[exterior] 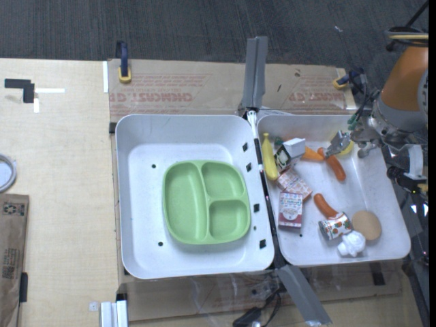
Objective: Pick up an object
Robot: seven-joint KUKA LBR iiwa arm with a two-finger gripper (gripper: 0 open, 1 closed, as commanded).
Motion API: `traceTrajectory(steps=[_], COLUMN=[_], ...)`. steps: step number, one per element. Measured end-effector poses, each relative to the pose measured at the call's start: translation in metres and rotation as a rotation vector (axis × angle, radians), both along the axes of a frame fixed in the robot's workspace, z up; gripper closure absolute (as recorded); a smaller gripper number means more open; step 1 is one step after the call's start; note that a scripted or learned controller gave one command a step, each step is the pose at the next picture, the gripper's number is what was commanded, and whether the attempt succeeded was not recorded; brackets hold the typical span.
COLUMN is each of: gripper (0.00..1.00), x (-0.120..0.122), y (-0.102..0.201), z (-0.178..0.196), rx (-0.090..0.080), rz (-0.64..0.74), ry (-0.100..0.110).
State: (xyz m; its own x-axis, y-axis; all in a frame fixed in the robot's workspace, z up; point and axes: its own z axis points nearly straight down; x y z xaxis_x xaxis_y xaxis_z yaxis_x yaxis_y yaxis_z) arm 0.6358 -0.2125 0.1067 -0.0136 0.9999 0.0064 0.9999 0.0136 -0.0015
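Observation:
The right bin (381, 182) holds several small items. A yellow banana (270, 159) lies along its left wall, beside a small white carton (293, 148) and an orange carrot (312, 154). My gripper (338, 145) hangs low over the bin's far part. It is just right of the carrot and above the upper end of an orange-red sausage (336, 169). A small yellow piece (348, 148) shows right beside it. Nothing is visibly held. Further forward lie a red-and-white packet (291, 210), a small can (334, 225), a tan round item (366, 225) and a white lump (351, 244).
The left bin (136, 182) holds a green divided plate (206, 201). A metal divider post (255, 73) stands between the bins at the back. The grey arm with its orange band (405, 80) comes in over the right bin's far right corner. Clamps sit on the cardboard behind.

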Motion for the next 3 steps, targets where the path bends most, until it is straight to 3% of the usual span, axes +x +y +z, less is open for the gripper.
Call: traceTrajectory(steps=[1,2,3], gripper=[0.0,1.0,1.0], x=[0.015,0.015,0.024], y=[0.021,0.021,0.056], z=[-0.013,-0.004,0.114], rx=[-0.008,-0.01,-0.007], rz=[-0.054,-0.052,-0.083], ry=[-0.005,-0.004,-0.002])
